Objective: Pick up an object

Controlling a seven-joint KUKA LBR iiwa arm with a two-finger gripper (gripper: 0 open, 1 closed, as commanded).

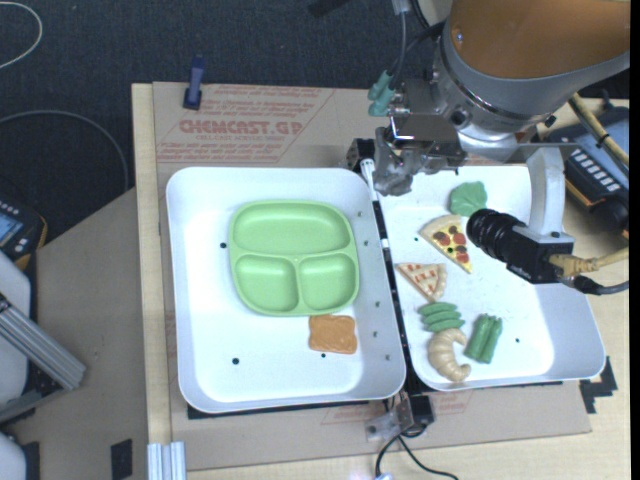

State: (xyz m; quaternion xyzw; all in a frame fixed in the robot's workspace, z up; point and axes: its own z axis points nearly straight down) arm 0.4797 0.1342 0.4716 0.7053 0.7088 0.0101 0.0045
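Croissant [447, 354] beside green pods [441, 316], pizza slices [447, 240] behind.

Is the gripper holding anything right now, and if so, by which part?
Cannot be told. The gripper sits at the far edge of the right bin, and no object shows at it. The toy foods lie loose in that bin.

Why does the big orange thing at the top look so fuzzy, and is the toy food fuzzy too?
In the camera view, the arm's orange band sits nearest the lens, so it blurs; the pizza slice, croissant and green divided plate look sharp; light is soft and even, with faint shadows and little glare on the white bins.
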